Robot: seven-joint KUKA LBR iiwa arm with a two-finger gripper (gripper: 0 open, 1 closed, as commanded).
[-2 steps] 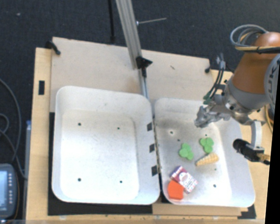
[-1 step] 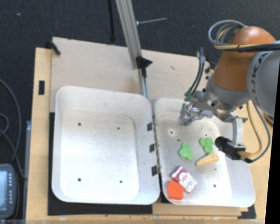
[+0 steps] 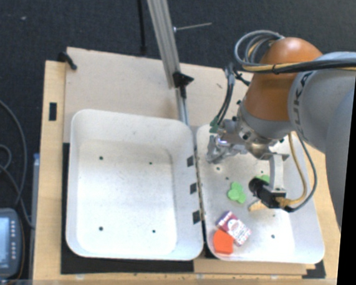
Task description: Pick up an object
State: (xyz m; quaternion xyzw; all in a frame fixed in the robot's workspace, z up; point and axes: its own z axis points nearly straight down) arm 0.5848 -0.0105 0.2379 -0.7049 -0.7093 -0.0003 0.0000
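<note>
Gripper (image 3: 218,150) low at right bin's (image 3: 300,244) upper left, grip state unclear; green piece (image 3: 237,192), orange block (image 3: 222,242) lower right.

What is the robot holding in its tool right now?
It cannot be told. The tool hangs over the right bin, above the green piece, the orange piece and the small packet, which all lie loose.
</note>
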